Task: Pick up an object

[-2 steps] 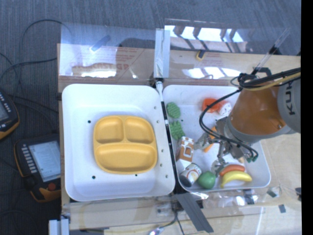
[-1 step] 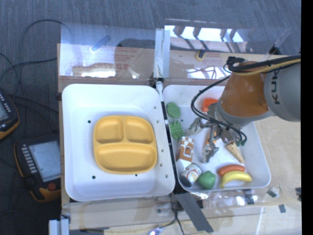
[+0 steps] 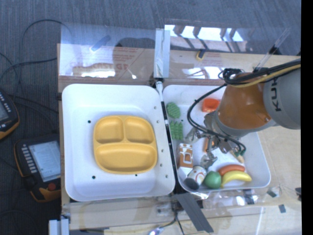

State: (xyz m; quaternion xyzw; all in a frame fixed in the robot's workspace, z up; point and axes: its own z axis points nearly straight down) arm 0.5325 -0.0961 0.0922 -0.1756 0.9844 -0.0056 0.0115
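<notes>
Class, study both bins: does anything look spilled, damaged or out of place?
Nothing stands out. The yellow divided plate lies flat in the left bin. The right bin holds toy food heaped loosely, including a banana and green ball, all inside its walls.

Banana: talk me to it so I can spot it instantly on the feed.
Find the right bin, the one the arm reaches into. Look at its near right corner, below the end effector. The banana lies there, a curved yellow fruit with a red item just above it and a round green ball at its left end; it is the only yellow piece in that bin.
</notes>
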